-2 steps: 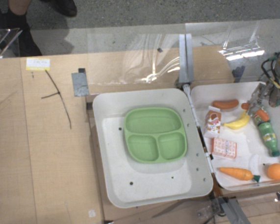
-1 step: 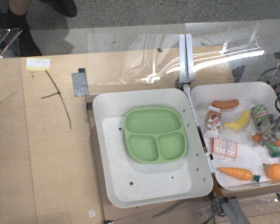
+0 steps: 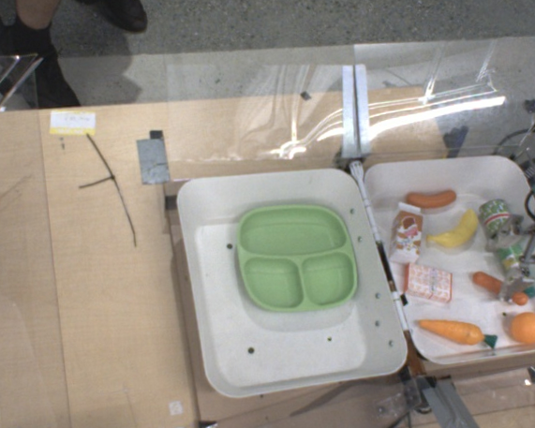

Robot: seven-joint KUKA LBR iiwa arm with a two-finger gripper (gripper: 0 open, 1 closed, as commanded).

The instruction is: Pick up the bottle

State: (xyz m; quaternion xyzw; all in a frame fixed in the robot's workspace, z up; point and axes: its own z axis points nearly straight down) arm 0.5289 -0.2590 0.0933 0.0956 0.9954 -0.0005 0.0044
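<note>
Bottle (image 3: 511, 256) location: right bin (image 3: 452, 174), close to its right wall. The item is small, pale and green-tinted, and partly overlapped by the gripper hardware, so its outline and orientation are uncertain. It lies just below a green-labelled can (image 3: 493, 215) and just above a small red-orange vegetable (image 3: 489, 281).

Gripper (image 3: 527, 273) position: low at the right side of the same bin, directly beside or over the bottle. The jaw opening cannot be determined at this resolution, nor can it be confirmed that anything is held.

Surrounding items: banana (image 3: 457, 230), sausage (image 3: 431, 199), small carton (image 3: 408, 232), red-patterned box (image 3: 429, 283), carrot (image 3: 453, 332) and orange (image 3: 526, 327). The left bin (image 3: 206, 261) carries a green divided tray (image 3: 297, 256) and is not involved.

Likely fault conditions:
- Wrong object seized. Cause: the can and the red-orange vegetable sit close to the bottle, and either could enter the grasp instead.
- Slip on closure. Cause: a smooth, rounded bottle body gripped off-centre is likely to squirt out or roll.
- Wall interference. Cause: the bottle is near the bin wall, leaving little clearance on that side.
- Collateral displacement. Cause: a lift with neighbours touching may drag the can or push the orange.
</note>
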